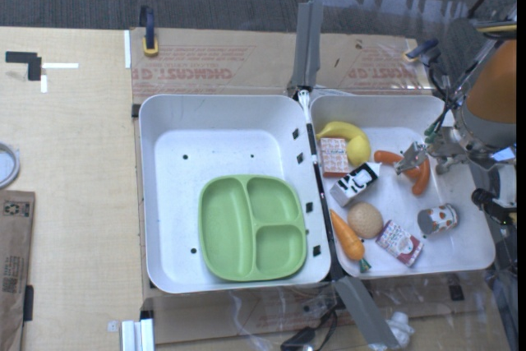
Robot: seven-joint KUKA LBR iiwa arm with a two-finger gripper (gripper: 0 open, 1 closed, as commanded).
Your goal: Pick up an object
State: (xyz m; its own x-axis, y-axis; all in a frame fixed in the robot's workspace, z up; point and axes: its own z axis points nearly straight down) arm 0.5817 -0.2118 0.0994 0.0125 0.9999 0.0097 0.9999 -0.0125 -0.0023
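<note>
My gripper (411, 159) hangs low in the right bin (464, 252), near its upper right part. A small orange carrot-like piece (422, 178) lies right at its tip, touching or just below it. Another orange piece (385, 156) sits just to the left. Also in this bin are a yellow banana (349, 137), a red and white box (333, 156), a black and white carton (355, 182), a brown round roll (365, 219), a long carrot (347, 236), a red and white packet (400, 242) and a small can (437, 219).
The left bin (149, 177) holds a green divided plate (253, 226). A grey divider post (306, 45) rises between the bins at the back. Cables and arm parts (493, 94) crowd the right edge. Wooden bench (66, 144) lies to the left.
</note>
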